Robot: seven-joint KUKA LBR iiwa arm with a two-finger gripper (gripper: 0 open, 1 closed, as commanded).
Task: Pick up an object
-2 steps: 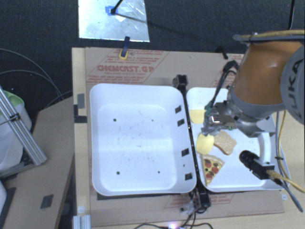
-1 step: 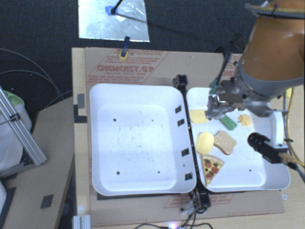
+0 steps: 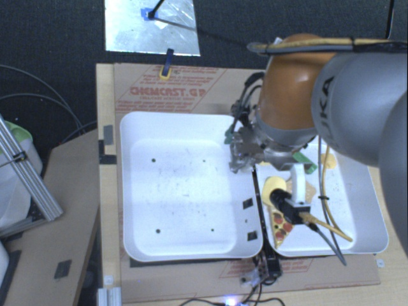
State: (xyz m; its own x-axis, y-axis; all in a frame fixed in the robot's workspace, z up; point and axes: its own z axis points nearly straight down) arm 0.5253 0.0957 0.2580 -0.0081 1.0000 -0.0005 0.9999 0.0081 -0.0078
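Observation:
My gripper [image 3: 240, 150] hangs over the right edge of the left white bin [image 3: 178, 190], close to the wall between the two bins. The grey arm with its orange band [image 3: 290, 94] covers much of the right bin [image 3: 363, 228]. In the right bin, just right of the gripper, lie a yellow rounded object [image 3: 274, 185], a pizza-slice-shaped piece with red dots [image 3: 280, 226], a green piece [image 3: 307, 165] and a yellow piece [image 3: 329, 160]. Nothing shows held in the gripper.
Both bins rest on a cardboard sheet [image 3: 172, 88] on the bench. A shiny metal plate [image 3: 152, 18] lies beyond the bins, with a small blue and yellow clip [image 3: 167, 65] below it. A metal frame [image 3: 25, 171] stands at the left.

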